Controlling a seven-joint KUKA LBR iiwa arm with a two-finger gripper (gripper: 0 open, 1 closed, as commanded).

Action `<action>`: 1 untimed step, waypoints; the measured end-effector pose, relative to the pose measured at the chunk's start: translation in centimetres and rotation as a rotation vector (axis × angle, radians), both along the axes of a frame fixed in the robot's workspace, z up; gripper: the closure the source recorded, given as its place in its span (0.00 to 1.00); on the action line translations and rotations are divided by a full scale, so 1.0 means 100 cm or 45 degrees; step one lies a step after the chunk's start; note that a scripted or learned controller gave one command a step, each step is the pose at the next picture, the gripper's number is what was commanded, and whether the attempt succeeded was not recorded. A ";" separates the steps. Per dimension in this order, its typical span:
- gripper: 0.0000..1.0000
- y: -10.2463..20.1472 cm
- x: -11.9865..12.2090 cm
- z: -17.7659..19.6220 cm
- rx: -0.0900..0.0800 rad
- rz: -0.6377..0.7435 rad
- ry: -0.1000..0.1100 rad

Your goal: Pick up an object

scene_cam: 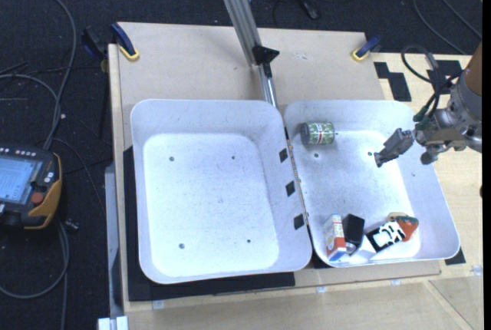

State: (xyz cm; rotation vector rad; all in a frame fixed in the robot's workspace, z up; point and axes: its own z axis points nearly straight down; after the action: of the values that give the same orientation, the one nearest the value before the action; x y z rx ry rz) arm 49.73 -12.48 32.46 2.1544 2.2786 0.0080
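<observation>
Right-bin location: we find 4 candidates in the right bin (430, 190); a green can (317, 133) lies on its side near the far-left corner, well apart from the rest.
Near-edge cluster: a red-and-white carton (335, 237), a small black block (353, 228) touching it, and a black-and-white toy with an orange tip (393, 232) just beside them.
Best pick: we judge the green can the easiest target, since it lies alone with free floor all round.
Handling: we expect it to be light, stiff and smooth; on its side it may roll if nudged off-centre.
Hold: we would close across the can's body at mid-length, fingers square to its axis.
Cluster risk: the 3 packed items crowd each other and the bin wall, so fingers may snag 2 at once.
Gripper (391, 147): it hovers above the right bin's middle-right, between the can and the cluster, with nothing between its fingers; the 2 fingers look parted, released.
Progress: we judge the pick not yet made.
Surface: white speckled bin floors, shallow with curved walls; the left bin (153, 167) sits alongside.
Bench (192, 60): pale board with clamps at the far corners.
Room: dark carpet, loose cables, a slanted metal mast (238, 2), and a teach pendant (27, 186) on the floor at the left.
</observation>
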 end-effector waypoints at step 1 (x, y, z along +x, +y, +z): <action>0.00 0.000 0.073 -0.152 0.002 -0.070 0.022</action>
State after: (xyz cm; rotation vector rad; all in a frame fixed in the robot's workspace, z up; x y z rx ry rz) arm 56.99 -12.48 17.30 2.2254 2.2281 -0.0088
